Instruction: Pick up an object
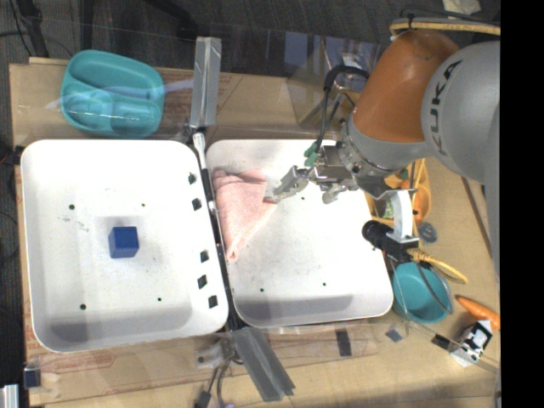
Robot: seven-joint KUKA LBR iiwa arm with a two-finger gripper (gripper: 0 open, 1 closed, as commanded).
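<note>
Camera view shows one crumpled pink cloth lying against the left wall of the right white bin. One small blue cube sits alone in the left white bin. The grey arm reaches in from the right, its fingers low at the cloth's right edge; released or clenched, I cannot tell.

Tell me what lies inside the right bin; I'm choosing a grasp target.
A pink cloth lies crumpled against the right bin's left wall, the gripper at its edge. Whatever the cloth or arm covers cannot be seen.
</note>
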